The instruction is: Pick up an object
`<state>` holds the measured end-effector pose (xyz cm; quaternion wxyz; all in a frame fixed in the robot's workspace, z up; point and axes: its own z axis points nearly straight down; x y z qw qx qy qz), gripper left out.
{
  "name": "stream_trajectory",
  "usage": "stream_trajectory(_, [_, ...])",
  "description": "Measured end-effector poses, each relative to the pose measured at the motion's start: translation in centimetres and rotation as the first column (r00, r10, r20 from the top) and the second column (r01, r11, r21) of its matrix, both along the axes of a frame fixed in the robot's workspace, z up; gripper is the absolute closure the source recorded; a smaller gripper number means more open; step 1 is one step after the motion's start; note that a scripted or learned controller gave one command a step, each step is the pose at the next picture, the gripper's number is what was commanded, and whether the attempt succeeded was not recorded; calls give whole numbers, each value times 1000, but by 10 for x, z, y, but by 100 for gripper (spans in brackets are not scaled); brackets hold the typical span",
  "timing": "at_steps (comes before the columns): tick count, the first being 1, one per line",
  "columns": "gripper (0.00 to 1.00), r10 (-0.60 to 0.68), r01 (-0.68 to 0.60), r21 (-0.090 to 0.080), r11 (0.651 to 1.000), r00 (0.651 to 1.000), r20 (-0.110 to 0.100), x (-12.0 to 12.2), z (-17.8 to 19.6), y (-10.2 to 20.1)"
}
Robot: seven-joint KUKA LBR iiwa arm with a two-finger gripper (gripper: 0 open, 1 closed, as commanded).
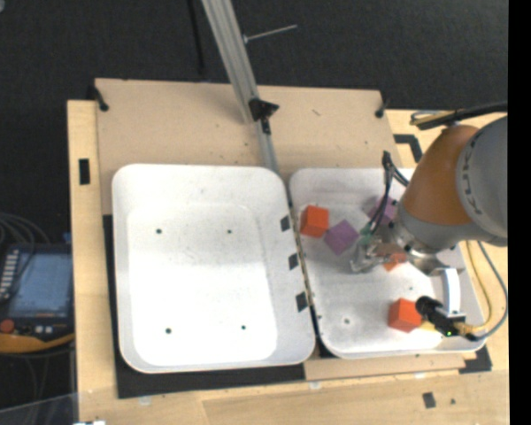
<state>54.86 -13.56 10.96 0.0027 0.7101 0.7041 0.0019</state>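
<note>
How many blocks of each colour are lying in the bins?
Orange blocks: 2
Purple blocks: 2, the second partly behind the arm
Small orange-red bit by the pincer: too hidden to count
Total: 4

Smooth, probably plastic white bins (203, 184); matt wooden bench (239, 100).

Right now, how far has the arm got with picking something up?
Not far, it seems. Done: the arm has reached into the right bin, with its gripper low beside the purple block. In hand: nothing that I can see; the orange block by the divider and the orange block near the front both lie in the bin. Left: grasping one and lifting it.
</note>
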Motion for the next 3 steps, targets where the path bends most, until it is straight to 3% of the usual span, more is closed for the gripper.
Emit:
stream_trajectory(2, [100, 12, -12, -1, 1000, 1000, 1, 8, 97, 0])
stream_trajectory(3, [100, 16, -16, 2, 1000, 1000, -3, 21, 114, 53])
